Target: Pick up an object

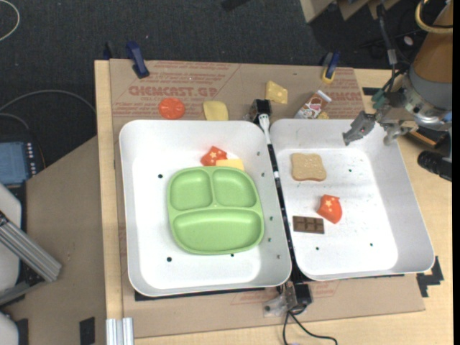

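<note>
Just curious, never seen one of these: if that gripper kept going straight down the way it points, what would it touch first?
Probably bare floor of the right white bin near its upper right corner: the gripper hangs there, away from the bread slice. Depth is unclear.

The surface (72, 192) is of pale wood, with a brown cardboard sheet (215, 85) on it held by blue clamps (136, 60). Behind it lies dark carpet floor (144, 13) with a white cable (8, 16).

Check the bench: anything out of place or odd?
Yes. Four toy foods lie outside the bins on the cardboard behind them: a tomato slice, two cheese pieces and a small carton.
</note>
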You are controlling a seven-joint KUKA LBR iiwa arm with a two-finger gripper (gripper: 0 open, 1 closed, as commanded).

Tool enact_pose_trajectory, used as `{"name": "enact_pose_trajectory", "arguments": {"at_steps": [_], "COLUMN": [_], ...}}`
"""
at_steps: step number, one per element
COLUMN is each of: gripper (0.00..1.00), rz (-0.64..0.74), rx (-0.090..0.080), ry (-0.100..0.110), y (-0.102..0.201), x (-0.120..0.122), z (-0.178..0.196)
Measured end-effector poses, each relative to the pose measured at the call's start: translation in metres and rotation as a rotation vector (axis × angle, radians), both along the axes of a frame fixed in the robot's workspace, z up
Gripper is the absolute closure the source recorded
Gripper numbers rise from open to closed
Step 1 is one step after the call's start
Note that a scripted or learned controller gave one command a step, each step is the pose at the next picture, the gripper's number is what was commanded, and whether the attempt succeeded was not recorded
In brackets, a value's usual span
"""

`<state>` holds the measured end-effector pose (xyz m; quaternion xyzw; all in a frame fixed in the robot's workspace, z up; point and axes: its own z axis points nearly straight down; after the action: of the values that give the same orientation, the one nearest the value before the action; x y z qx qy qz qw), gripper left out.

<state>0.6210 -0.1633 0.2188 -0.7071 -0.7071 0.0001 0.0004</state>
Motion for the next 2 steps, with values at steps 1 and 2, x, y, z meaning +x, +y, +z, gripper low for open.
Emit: {"name": "enact_pose_trajectory", "arguments": {"at_steps": [1,2], "gripper": [0.0,0.0], "rz": [0.0,-0.001], "rx": [0.005,0.001], "ry": [0.01,0.005], "y": [0.055,0.046], "x": [-0.106,-0.095], "z": [-0.022,-0.14]}}
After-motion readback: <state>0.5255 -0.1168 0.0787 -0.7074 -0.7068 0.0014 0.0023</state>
